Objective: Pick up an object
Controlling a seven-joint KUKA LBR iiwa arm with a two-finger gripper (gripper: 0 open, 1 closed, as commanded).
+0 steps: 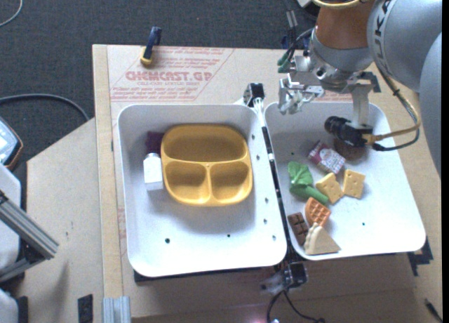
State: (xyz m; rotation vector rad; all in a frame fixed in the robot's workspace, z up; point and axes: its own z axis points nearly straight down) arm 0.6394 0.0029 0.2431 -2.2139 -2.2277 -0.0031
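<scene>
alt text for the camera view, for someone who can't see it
A grey robot arm's gripper hovers over the right bin, which holds small toy foods. The left bin holds a yellow divided tray.

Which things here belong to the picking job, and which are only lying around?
For the job:
end effector above the right bin
toy foods there: green piece, crackers, waffle, chocolate

Lying about:
yellow divided tray in the left bin
white bottle beside the tray
clamp on the board
</scene>
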